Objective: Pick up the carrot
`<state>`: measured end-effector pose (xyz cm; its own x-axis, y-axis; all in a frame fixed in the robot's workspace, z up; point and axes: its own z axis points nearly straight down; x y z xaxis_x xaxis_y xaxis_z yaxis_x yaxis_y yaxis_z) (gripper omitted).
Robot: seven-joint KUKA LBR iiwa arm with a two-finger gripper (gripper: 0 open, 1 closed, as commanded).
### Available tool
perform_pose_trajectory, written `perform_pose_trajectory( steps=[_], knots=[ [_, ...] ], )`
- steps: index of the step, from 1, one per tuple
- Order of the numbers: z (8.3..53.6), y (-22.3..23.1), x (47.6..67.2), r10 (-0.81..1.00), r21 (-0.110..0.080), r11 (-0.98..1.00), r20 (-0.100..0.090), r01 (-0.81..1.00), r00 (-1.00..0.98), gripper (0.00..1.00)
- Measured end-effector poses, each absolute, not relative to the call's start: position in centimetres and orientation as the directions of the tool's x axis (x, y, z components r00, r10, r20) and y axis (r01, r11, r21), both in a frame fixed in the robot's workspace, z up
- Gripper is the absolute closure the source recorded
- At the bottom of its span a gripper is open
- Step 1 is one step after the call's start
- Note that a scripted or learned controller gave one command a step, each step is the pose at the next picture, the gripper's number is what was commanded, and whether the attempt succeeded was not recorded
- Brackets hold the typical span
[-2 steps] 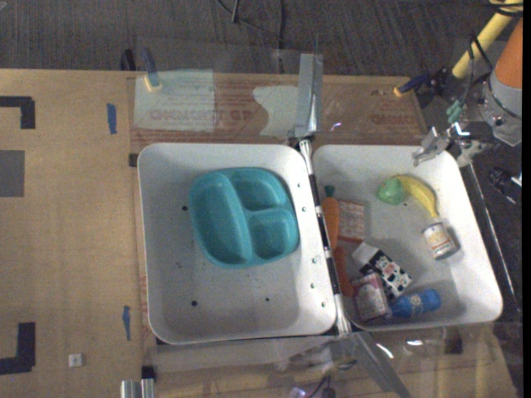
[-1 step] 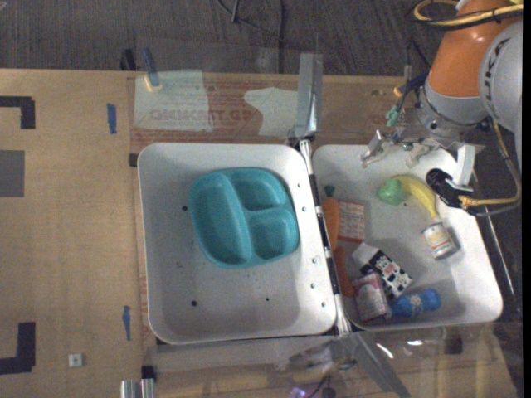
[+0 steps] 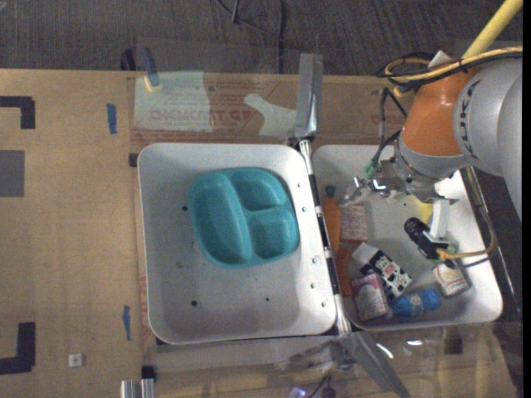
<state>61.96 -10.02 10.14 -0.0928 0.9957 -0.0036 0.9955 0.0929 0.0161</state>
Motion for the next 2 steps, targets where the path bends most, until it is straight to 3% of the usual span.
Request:
perform_pose_trajectory(
  steps=[1,2],
  knots=[
    [11.2,-10.0,62.1,0.996,0.021,0.089,-0.002,0.996,-0.089,1.00],
    [18.4,-8.6,55.7,0.987,-0.002,-0.159,0.000,0.987,0.159,1.00]
  ],
)
